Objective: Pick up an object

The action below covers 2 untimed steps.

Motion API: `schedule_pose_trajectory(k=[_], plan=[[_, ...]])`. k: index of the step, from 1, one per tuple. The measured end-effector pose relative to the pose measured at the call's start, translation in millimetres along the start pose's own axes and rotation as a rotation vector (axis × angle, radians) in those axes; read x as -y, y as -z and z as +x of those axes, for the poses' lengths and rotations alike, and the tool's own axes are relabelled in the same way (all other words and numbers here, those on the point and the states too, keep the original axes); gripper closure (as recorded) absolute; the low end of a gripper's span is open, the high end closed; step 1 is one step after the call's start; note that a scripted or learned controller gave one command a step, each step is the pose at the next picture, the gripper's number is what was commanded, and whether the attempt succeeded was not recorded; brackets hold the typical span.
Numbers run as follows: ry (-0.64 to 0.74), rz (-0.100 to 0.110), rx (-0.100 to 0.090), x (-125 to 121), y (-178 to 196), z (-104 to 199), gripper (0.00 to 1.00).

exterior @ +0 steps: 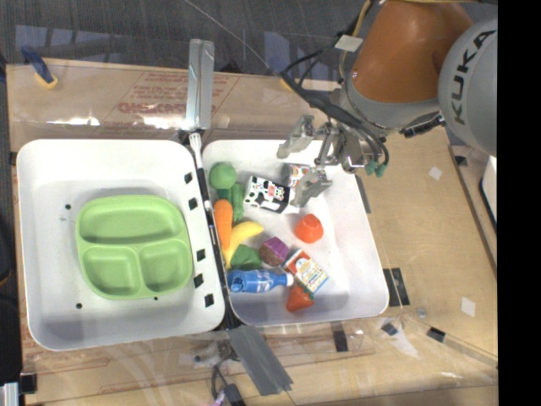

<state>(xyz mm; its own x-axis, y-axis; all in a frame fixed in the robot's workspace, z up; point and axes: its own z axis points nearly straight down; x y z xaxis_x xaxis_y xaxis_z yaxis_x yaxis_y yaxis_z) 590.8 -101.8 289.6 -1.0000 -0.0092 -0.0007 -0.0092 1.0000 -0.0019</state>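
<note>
My gripper [301, 167] hangs over the back of the right bin [363, 252], its two fingers spread open, with no object clearly held between them. Just left of the lower finger lies a black-and-white cow-print carton [268, 194]. An orange-red cup [309, 227] sits below the gripper. Along the bin's left side are a green ball [222, 176], a carrot [222, 218], a banana [246, 230] and a green pepper [244, 255]. Nearer the front lie a purple cube [274, 249], a colourful small box [308, 273], a blue bottle [257, 282] and a red piece [297, 301].
The left bin [42, 184] holds a green compartment tray [133, 245]. The divider between the bins carries black clips [199, 227]. Cables hang from the wrist above the right bin's back rim. The right half of the right bin's floor is bare white.
</note>
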Motion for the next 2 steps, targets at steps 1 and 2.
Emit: schedule_pose_trajectory(k=[1, 2], plan=[[0.182, 0.000, 0.007, 35, -162, -23, 0.00], [0.353, 0.011, 0.047, 93, -176, 1, 0.00]])
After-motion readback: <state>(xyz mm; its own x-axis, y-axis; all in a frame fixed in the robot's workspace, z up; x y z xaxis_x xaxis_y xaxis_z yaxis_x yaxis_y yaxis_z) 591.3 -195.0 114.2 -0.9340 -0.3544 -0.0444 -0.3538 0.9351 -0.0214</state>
